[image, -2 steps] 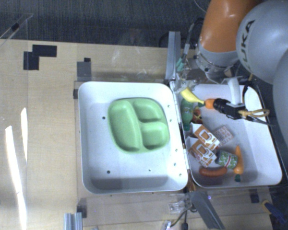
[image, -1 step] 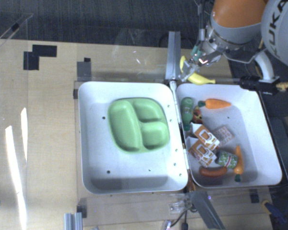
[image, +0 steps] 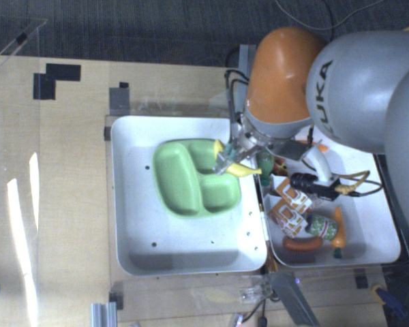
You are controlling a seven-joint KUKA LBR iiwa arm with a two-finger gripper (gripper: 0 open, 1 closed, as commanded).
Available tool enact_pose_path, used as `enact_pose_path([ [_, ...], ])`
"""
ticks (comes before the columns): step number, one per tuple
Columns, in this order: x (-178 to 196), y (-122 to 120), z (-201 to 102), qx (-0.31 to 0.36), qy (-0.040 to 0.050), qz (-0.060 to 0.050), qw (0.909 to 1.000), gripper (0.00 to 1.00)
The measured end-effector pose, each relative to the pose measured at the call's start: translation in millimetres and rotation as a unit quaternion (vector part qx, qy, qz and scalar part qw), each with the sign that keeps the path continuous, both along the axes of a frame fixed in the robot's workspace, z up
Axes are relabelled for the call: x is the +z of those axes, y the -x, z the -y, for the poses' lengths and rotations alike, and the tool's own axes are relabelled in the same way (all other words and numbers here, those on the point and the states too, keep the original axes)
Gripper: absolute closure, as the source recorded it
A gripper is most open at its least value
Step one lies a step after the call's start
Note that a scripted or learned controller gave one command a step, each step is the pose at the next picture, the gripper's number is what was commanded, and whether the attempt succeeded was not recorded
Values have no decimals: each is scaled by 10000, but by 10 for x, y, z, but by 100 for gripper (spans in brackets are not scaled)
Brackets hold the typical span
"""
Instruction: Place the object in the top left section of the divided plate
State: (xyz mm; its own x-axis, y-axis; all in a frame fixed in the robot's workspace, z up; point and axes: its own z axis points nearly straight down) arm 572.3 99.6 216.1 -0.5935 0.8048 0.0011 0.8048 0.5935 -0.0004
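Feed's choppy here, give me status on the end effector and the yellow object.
End effector over green divided plate. Yellow object at its tip, grasp unconfirmed. Nothing blocking.

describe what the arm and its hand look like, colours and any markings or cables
The arm is bulky and rounded, in smooth grey, with dark KUKA lettering on its casing. A glossy orange dome-shaped band sits above the wrist. Thin black cables run down beside the wrist. The hand is small, metallic grey and two-fingered.

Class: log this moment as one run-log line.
gripper: over plate, upper right section | banana: at gripper tip, hold unclear | left bin: plate inside | right bin: mixed items
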Motion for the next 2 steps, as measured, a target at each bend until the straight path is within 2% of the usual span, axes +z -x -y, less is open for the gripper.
enact_pose_path([
  [1, -332, -668, 614, -66, 2, 8, 10000, 100],
  [2, -330, -668, 612, -66, 0, 10, 10000, 0],
])
